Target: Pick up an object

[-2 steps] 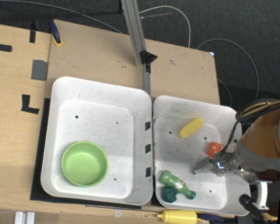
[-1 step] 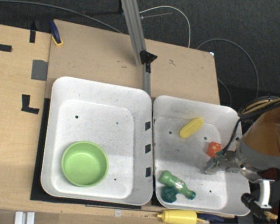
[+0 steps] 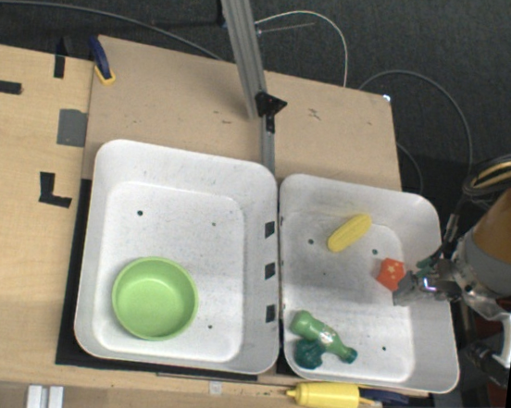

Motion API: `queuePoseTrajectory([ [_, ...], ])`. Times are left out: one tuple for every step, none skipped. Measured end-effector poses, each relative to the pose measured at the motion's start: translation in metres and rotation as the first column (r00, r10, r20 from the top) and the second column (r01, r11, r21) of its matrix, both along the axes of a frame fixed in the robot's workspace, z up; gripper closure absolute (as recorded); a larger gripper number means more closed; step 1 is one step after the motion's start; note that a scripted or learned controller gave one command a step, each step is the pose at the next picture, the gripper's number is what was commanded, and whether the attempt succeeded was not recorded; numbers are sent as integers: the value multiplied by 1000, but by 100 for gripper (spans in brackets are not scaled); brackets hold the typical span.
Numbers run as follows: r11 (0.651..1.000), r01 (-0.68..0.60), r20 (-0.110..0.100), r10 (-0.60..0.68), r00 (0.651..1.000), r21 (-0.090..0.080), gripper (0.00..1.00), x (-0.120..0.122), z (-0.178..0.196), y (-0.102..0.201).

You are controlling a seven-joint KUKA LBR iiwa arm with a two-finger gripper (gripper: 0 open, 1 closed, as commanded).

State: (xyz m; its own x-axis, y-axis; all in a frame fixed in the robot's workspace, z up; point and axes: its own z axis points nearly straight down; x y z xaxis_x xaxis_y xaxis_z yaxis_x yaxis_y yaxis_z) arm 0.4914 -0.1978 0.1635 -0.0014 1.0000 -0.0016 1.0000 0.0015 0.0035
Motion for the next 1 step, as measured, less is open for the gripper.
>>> queuePoseTrajectory([
  [1000,0,-1,0,1000,0,100,-5,44,-2],
])
